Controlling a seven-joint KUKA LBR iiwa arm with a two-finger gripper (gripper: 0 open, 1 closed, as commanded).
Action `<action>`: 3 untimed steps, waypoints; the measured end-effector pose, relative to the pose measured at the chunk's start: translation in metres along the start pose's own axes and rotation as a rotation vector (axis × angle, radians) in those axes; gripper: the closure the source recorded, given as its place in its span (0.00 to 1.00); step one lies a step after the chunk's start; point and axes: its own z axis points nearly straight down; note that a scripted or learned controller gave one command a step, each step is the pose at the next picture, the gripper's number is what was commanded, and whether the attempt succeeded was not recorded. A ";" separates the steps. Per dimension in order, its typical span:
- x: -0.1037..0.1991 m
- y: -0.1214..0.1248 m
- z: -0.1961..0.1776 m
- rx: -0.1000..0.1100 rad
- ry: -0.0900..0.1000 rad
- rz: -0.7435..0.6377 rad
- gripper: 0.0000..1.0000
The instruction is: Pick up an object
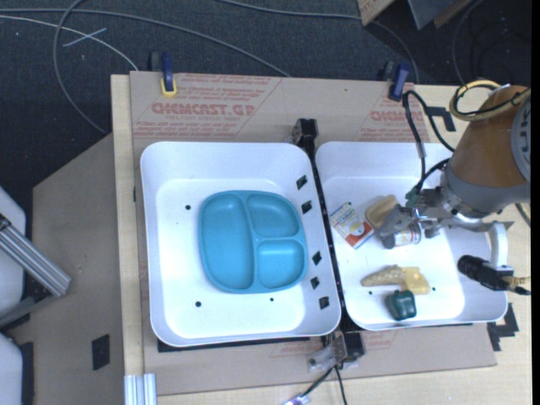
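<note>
My gripper (396, 229) hangs low over the middle of the right bin (439, 163), reaching in from the right. Its grey fingers sit right against a tan block-like object (380, 210) at their left tip. A small red and white packet (349, 225) lies just left of that. Nearer the front of the bin lies a pale yellow, banana-like piece (394, 277), and a dark green round object (402, 305) rests just in front of it. Whether anything sits between the fingers is hidden from this angle.
The left bin (169, 251) holds a blue divided plate (251, 240). A row of black clips runs along the divider between the bins (316, 218). Black cables loop over the arm at the right. Clamps hold the cardboard bench at the back edge.
</note>
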 end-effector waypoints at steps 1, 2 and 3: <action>0.001 0.000 0.041 -0.002 0.000 0.000 0.00; 0.000 0.001 0.027 -0.007 -0.001 0.000 1.00; 0.000 0.002 -0.037 -0.012 -0.004 -0.001 1.00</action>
